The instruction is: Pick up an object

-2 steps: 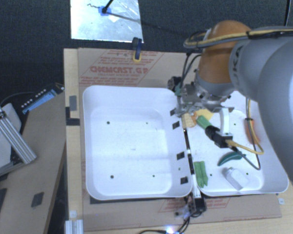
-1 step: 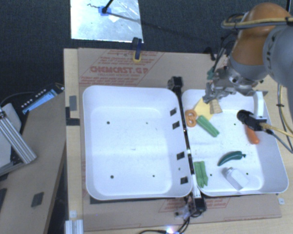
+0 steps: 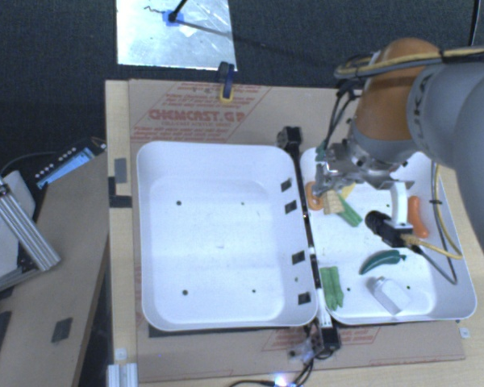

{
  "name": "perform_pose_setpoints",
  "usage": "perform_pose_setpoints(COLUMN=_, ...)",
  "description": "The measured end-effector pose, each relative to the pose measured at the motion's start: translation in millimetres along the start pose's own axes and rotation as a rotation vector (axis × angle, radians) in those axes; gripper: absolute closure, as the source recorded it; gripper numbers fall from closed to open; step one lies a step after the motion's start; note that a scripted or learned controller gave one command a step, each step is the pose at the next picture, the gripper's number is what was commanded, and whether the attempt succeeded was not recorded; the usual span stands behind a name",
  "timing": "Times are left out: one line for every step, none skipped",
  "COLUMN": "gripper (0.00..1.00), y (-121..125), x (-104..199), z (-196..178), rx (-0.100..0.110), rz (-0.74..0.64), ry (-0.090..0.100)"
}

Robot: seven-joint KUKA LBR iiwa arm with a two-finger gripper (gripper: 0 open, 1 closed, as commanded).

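Note:
My gripper [image 3: 326, 187] hangs low over the upper left corner of the right bin [image 3: 444, 297]. Just under and beside it lie a small orange piece [image 3: 312, 193], a tan brush-like piece [image 3: 334, 205] and a light green piece [image 3: 349, 214]; whether the gripper touches any of them is unclear. Farther right are an orange carrot-like thing [image 3: 420, 216] and a white stick [image 3: 398, 201]. Toward the front of that bin sit a dark green pepper shape [image 3: 383, 259], a green ribbed piece [image 3: 331, 287] by the left wall, and a white-grey block [image 3: 387, 294].
The left bin [image 3: 157, 240] stands beside the right one, with black clips [image 3: 290, 208] along the shared wall. Both rest on a cardboard sheet [image 3: 202, 111]. The grey arm [image 3: 460, 111] crosses above the right bin's back right part.

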State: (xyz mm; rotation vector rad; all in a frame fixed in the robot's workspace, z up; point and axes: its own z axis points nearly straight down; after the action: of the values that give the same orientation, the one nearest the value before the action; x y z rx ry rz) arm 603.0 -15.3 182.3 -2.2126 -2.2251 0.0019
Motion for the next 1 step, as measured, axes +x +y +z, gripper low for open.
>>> perform_pose_setpoints(gripper=1.00, y=69.0, x=41.4, z=-45.1, rx=-0.015, rz=-0.003, ry=-0.001)
